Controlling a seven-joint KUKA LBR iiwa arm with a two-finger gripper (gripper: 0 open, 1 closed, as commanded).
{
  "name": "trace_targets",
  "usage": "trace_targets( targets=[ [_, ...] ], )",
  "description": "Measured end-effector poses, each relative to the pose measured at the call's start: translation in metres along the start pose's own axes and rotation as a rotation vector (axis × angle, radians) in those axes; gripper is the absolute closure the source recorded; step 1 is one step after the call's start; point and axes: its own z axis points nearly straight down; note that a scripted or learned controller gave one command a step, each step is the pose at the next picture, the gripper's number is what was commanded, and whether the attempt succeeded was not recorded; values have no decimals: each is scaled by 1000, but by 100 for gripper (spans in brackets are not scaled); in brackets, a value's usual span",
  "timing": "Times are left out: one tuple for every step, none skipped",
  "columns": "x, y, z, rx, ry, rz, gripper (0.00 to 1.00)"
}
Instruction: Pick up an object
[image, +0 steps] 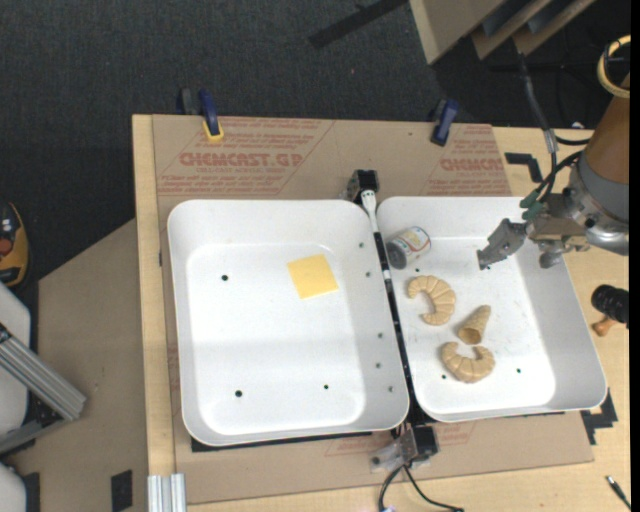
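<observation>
I hover my gripper over the right bin, holding nothing, finger spread unclear; next I must descend onto 1 croissant.

Arm reaching leftward, hand hovering

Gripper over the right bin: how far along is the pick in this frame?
Nothing looks picked yet. The gripper sits above the right bin near its far side, with nothing seen between its fingers. The small can, two croissants and cone lie in that bin; the yellow square lies in the left bin. Descent, grasp and lift remain.
</observation>
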Motion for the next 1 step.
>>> trace_targets(
  targets=[
    [5, -5, 131, 13, 3, 1, 0]
  ],
)
